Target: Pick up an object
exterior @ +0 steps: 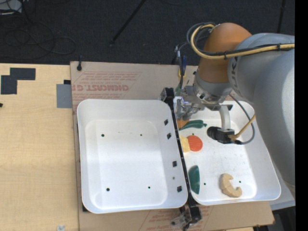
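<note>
Bins (91,129) probably smooth plastic; cardboard (106,81) matt.

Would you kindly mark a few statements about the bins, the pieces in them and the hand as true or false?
1. The hand is at the far left corner of the right bin as the view shows it. True.
2. The tan curved piece lies in the left bin. False: it lies in the right bin, near its front right corner.
3. In the view, the orange round piece lies between the light green piece and the dark green piece. True.
4. The dark green piece lies in the middle of the right bin, away from every wall. False: it lies along that bin's left wall, towards the front.
</note>
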Available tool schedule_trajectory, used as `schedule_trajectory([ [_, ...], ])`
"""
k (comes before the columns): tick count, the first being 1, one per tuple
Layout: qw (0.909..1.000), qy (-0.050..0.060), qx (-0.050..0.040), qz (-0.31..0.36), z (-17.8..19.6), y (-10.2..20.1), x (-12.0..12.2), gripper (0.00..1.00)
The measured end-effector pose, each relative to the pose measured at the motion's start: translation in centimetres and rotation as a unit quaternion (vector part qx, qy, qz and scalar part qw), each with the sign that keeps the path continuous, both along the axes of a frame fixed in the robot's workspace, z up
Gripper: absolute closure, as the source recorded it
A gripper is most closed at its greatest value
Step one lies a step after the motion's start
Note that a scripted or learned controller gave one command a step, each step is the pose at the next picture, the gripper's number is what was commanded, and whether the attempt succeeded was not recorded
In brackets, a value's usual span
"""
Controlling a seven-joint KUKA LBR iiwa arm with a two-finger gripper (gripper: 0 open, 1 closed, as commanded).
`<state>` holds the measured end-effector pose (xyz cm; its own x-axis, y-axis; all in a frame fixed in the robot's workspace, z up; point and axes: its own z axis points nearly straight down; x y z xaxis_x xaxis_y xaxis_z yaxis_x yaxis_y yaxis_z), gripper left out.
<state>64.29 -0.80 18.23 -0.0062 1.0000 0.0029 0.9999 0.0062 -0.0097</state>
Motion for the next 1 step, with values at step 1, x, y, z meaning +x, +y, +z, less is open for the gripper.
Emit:
schedule_trajectory([
  [1,1.0000,0.000,-0.0011,-0.002,0.31,2.55,-3.54,1.00],
])
